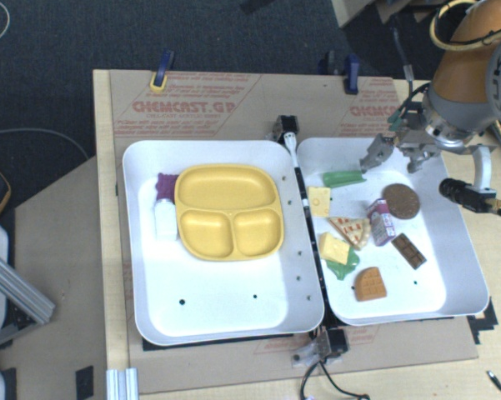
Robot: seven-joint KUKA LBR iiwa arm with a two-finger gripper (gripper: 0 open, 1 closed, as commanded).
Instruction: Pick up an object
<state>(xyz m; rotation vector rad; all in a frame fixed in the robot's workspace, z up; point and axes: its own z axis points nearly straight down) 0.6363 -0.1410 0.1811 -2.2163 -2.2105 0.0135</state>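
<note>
Arm (475,48) cut off at right edge — purple item (165,185) half-hidden behind yellow tray (229,211).

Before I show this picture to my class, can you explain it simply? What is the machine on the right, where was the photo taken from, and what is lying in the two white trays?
One fixed camera looks down at a slant on a bench. The machine is a robot arm, grey with an orange band, reaching in from the right. Its two-finger gripper is open above the right bin and holds nothing. The left bin holds a yellow divided plate, with a purple item and a white item beside it. The right bin holds toy-like food pieces: a green piece, a brown disc, a pizza slice, a chocolate bar and a biscuit-like piece.
</note>
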